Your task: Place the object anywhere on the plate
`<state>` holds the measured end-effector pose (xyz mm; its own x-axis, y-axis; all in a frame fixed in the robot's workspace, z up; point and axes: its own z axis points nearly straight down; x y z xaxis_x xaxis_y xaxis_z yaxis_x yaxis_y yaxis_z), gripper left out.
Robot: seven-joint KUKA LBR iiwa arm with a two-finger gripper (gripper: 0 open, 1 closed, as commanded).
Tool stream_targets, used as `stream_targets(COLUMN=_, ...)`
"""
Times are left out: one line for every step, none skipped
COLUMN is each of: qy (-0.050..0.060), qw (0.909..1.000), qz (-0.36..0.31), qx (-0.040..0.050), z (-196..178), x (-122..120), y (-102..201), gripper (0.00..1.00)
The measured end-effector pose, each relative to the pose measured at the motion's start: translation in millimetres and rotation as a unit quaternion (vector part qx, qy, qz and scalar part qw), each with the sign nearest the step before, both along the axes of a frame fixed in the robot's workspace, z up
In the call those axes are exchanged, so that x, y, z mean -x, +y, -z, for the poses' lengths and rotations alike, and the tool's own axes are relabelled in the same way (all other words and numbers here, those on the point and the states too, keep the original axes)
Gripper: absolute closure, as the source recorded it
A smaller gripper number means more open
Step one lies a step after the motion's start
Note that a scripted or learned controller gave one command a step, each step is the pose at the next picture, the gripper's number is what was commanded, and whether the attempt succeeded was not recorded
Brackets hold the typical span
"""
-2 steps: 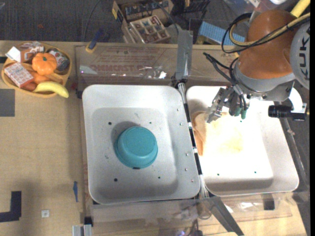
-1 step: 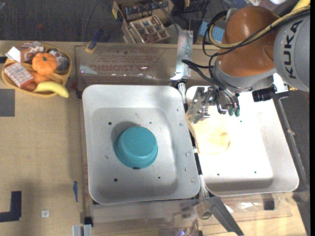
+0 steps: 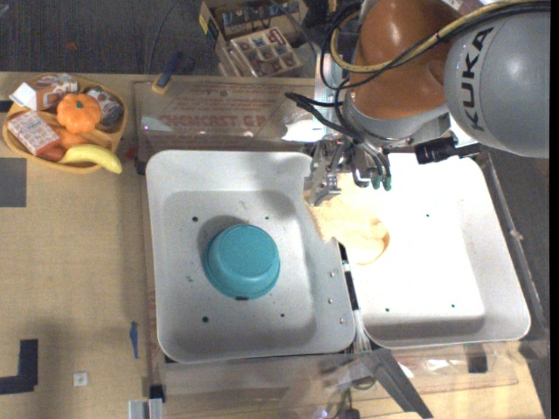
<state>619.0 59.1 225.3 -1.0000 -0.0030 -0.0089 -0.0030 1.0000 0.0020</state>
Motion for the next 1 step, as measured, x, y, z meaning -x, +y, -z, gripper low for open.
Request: stream_targets(qy=0.000, qw=1.0000, qz=0.000, qx=-0.0001, z=-0.3, x=-0.1, y=-0.1, gripper=0.00)
